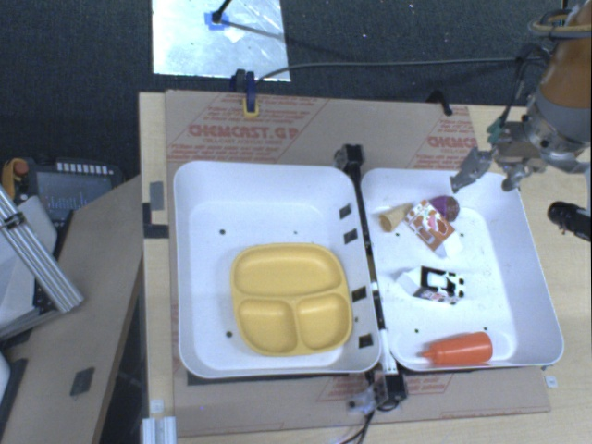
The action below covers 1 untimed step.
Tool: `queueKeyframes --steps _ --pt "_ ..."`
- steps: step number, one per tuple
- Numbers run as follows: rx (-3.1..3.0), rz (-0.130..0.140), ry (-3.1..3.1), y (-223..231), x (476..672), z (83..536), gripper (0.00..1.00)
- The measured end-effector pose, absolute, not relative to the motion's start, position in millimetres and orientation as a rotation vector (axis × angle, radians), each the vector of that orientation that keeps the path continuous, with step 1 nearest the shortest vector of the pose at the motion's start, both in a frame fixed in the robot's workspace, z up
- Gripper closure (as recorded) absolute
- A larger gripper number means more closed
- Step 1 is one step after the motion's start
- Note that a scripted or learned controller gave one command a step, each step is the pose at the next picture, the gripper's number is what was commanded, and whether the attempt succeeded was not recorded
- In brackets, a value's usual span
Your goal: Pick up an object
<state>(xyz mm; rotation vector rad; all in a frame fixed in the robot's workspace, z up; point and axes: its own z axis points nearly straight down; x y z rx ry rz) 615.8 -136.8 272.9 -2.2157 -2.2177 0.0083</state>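
Arm (564, 81) entering at upper right of frame, grey with orange band above wrist. Gripper (490, 174) poised over upper right corner of right bin (527, 248), jaws spread apart, nothing between them; one finger (467, 172) over the bin's upper rim, the other further right.

Right bin contents: small red-and-white packet (427, 222) in upper centre, tilted, touching a purple item (447, 205) at its upper right; tan cone-shaped piece (392, 216) just left of the packet. Black-and-white object (438, 284) at mid bin, on a small white piece. Orange bottle-like object (458, 348) lying on its side near lower rim. All contents lower left of the gripper, apart from it.

Left bin (199, 248): yellow divided tray (290, 298) in lower centre, one long compartment above two smaller ones, resting flat.

Both bins side by side on brown sheet (277, 128) printed with red lettering, laid on table (153, 137). Silver plate (217, 26) on dark floor at upper left of frame. Handheld control unit (69, 188) at left edge.
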Motion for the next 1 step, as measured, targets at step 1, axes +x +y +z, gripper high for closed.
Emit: queueKeyframes --steps 1 --pt "-2.219 -0.001 -2.226 -136.6 617.6 278.9 0.0"
